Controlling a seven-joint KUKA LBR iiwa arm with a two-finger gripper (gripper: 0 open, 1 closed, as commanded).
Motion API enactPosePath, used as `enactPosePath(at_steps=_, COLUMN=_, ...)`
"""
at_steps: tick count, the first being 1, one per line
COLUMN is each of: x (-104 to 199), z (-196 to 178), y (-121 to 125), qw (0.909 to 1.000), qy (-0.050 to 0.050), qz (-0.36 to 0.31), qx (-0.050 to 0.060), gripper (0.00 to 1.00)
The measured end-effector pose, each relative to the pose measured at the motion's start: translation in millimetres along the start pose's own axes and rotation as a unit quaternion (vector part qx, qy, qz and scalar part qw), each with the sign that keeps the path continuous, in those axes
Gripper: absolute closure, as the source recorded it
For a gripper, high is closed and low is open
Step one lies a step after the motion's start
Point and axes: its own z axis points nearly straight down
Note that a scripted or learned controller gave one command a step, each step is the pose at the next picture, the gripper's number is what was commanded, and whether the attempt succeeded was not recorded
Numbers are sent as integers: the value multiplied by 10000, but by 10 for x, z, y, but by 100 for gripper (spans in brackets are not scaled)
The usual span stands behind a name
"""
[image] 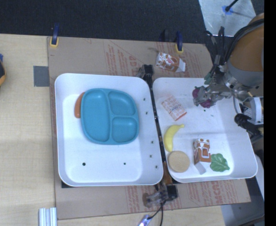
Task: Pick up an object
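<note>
Down at the near edge of the right bin (250, 173) we see a green leafy toy (219, 163), a small brown-and-white carton (201, 150) just beside it, and a round tan biscuit-like disc (179, 161). A banana (172, 135) curves up from the disc, touching or nearly touching it. All four lie flat and look untouched, so none of them counts as picked.

A step farther in, a pink-and-white packet (174, 107) lies at a slant on the white floor. Across the divider, the left bin (67, 164) carries a blue divided plate (110, 115), with an orange sausage-shaped piece (77, 105) peeking out at the plate's left rim.

Now the far part of the right bin, where the action is. The gripper (205, 97) sits low over the bin floor, and a dark purple thing (203, 99) is right at its tip. It looks like a bunch of grapes, though it is too dark and small for us to be sure. Whether the tip is closed on that purple thing or merely over it, we cannot tell from this angle.

So our reading: the pick is at most halfway. The arm has reached a target, but nothing is visibly lifted clear of the bin.

The arm (248, 46) comes in from the right, its orange band high at the far right, wrist angled down and left toward the bin.

Beyond the bins, another wrapper (170, 61) lies on the cardboard.
</note>
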Motion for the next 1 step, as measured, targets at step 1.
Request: enactPosePath(at_steps=1, x=760, z=-132, y=28, qw=10000, qy=-6, qz=-8, qx=11, gripper=100)
